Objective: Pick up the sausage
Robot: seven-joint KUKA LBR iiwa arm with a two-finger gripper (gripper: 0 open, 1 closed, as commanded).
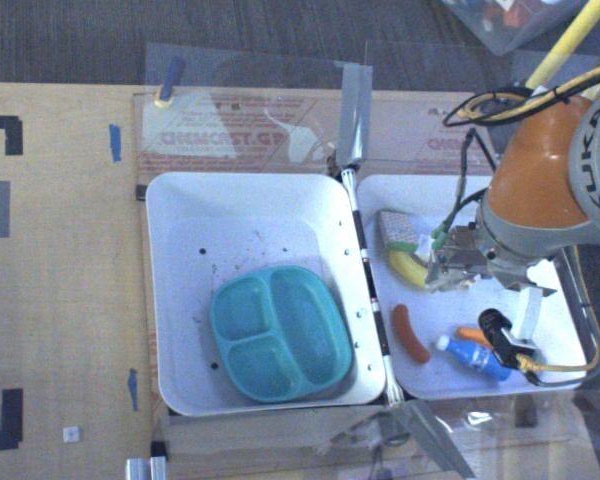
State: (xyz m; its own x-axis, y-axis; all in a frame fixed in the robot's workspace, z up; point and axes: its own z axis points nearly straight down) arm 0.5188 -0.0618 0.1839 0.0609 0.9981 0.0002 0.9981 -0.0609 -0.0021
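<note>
Now the sausage [411, 333] lies loose on the right bin [570, 363] floor, near the left wall, open floor around it. Pincer [450, 273] hangs over the banana [408, 267] further back; whether it's open, I can't tell. Blue bottle [473, 355] sits just right of the sausage. Teal tray [278, 332] fills the left bin [180, 218].

I count two white bins [180, 218] on the desk [60, 298]. In the left one lies one teal tray [280, 333], and this tray has three compartments. In the right bin I see one sausage [411, 333], one banana [408, 268], one blue bottle [475, 356], one orange piece [470, 335] and one grey packet [398, 228]. One arm [540, 173] is over it.
</note>
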